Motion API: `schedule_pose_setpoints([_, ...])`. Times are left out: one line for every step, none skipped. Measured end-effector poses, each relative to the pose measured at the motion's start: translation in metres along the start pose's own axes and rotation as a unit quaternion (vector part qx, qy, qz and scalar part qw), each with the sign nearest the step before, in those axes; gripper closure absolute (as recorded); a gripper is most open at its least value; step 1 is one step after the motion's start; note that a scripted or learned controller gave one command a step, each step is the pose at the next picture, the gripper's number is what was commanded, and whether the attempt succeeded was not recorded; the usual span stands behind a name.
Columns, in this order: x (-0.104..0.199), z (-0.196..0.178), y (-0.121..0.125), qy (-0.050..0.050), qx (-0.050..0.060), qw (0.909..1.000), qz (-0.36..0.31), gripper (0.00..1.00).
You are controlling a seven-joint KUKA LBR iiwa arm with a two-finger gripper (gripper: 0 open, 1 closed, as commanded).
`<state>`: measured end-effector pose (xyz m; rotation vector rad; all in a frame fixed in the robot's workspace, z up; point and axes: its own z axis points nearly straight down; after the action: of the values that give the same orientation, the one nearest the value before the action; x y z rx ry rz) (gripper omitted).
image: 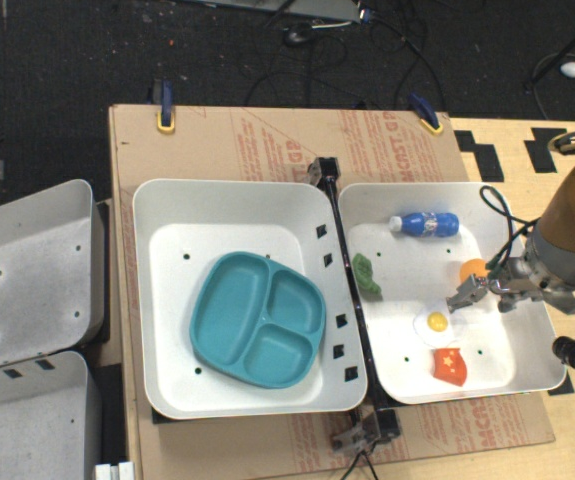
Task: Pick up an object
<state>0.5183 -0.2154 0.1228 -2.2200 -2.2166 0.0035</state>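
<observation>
Approach is the step you are in: nothing is lifted, and every candidate object lies loose on the floor of the right bin (527, 373). Your end effector (472, 296) reaches in from the right at about mid-depth of that bin, its dark tip low over the floor. Just beyond it, on the far side, sits a small orange ball (473, 267), very close to or touching the fingers. On the near side, just beside the tip, lies a fried-egg toy (436, 322), white with a yellow centre. You should treat the finger opening as unknown; at this slant and size I cannot tell how far apart they stand, and nothing shows between them. Farther off you have a blue bottle (426, 225) lying on its side near the far wall, a green leafy piece (367, 276) by the left wall, and a red piece (449, 366) near the front. The left bin (162, 208) holds a teal divided plate (257, 318). Your next move, I judge, calls for centring over one item, probably the ball or the egg, then descending squarely.
</observation>
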Motion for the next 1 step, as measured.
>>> schedule_pose_setpoints([0.0001, 0.0312, 0.0007, -0.001, -0.003, 1.0000, 0.000, 0.00])
